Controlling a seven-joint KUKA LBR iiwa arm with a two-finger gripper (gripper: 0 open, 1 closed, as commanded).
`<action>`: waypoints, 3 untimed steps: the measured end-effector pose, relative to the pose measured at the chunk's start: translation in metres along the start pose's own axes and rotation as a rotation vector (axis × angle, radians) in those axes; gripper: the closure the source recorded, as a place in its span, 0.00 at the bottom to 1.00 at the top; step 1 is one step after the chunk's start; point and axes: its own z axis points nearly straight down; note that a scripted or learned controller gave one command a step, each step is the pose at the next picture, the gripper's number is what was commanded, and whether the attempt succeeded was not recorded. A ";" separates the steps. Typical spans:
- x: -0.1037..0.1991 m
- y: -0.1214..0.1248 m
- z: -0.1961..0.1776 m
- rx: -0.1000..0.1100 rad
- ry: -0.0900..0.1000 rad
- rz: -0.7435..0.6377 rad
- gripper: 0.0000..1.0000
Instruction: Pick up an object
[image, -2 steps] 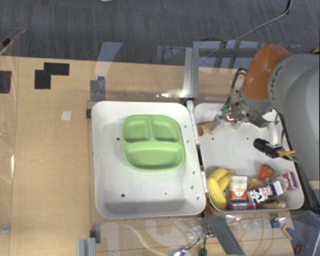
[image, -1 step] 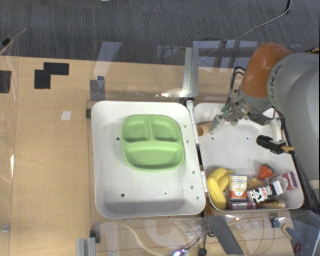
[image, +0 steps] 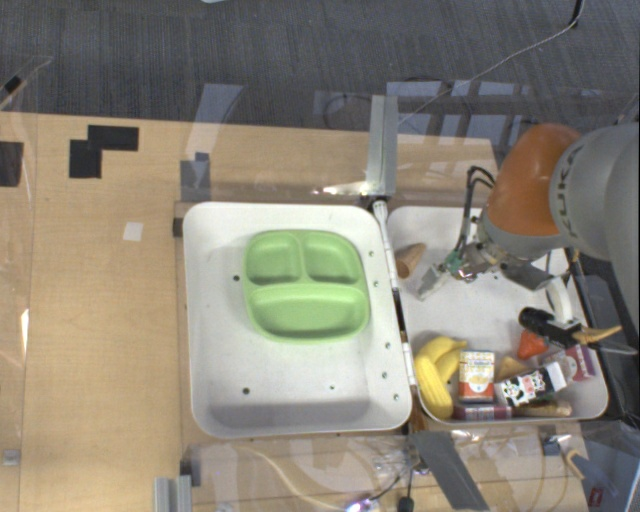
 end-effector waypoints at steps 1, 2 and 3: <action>0.000 0.000 0.000 -0.001 -0.001 0.000 0.00; -0.033 0.050 0.004 0.021 0.007 0.313 0.00; -0.005 -0.003 0.001 0.001 0.001 0.291 0.00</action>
